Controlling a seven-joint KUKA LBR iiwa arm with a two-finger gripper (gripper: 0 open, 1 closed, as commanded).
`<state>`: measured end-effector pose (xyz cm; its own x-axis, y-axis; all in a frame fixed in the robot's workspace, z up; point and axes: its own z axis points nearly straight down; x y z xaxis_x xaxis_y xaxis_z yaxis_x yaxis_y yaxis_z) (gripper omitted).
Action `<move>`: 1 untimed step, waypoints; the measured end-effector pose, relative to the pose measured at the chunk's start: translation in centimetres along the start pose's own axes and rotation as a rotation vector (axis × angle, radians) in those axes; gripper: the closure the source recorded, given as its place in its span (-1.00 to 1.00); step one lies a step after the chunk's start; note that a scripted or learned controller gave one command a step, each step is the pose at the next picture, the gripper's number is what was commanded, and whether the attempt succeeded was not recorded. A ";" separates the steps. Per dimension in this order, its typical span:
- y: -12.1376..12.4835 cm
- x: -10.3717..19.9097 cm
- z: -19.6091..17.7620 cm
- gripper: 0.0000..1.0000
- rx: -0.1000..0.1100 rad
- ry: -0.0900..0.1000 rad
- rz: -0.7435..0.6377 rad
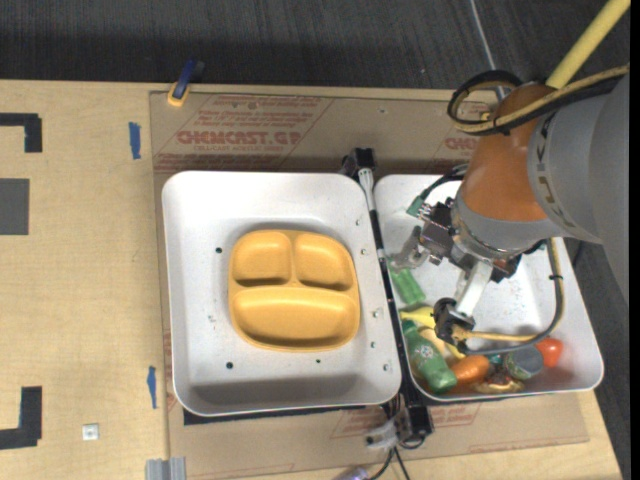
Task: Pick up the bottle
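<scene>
Camera view shows the gripper (432,286) low in the right bin (578,368), jaws spread apart with nothing between them. One green bottle (408,288) lies just beside the jaws, toward the bin's left wall. Just below the jaws sits a crowded heap (480,360) of small toys, too tangled to count. The likely failure is closing on that clutter or nudging the bottle against the wall, since the bottle lies flat and close to the rim. Two bins stand together; the left bin (190,298) holds one yellow tray (294,288).
</scene>
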<state>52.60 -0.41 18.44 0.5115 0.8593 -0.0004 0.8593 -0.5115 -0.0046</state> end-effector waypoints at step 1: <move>-2.1 0.4 0.0 -1.00 0.001 0.000 0.267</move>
<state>51.01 0.96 18.43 0.7200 0.6940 -0.0017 0.6940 -0.7200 -0.0052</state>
